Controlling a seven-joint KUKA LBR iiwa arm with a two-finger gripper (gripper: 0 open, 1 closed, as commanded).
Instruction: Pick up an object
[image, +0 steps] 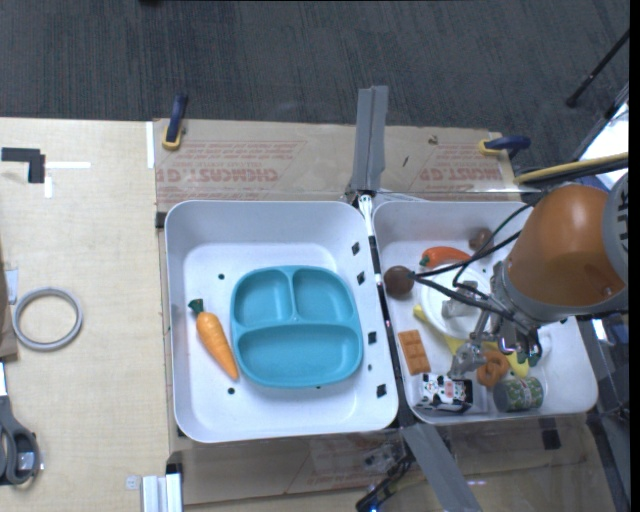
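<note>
- The hand (492, 352) hangs low over the right bin (570, 395), near that bin's front edge and a little right of its middle, below the arm's orange band (560, 245).
- Directly under it lies a small orange object (489, 371), the likeliest thing to be picked; it sits just toward the bin's front edge from the hand, so close that they may be touching, though I cannot tell.
- How far the hand is open is not clear from this slant: the metal parts overlap the clutter, and nothing can be seen gripped. I cannot tell whether it has hold of anything.
- The orange object is lumpy with no clear long axis, so the approach looks like a plain drop, not a turn of the wrist.
- Crowding is the risk: a green-grey ball (518, 393) lies just to the right by the front edge, a black-and-white toy (446, 392) just to the left, and a yellow piece (447, 343) beside the hand.
- Farther off, an orange wafer block (413, 351) and a brown ball (399, 281) lie toward the bin's left wall.
- The left bin (200, 395) carries a blue divided plate (296, 326) and a toy carrot (216, 341), well apart from the hand.
</note>
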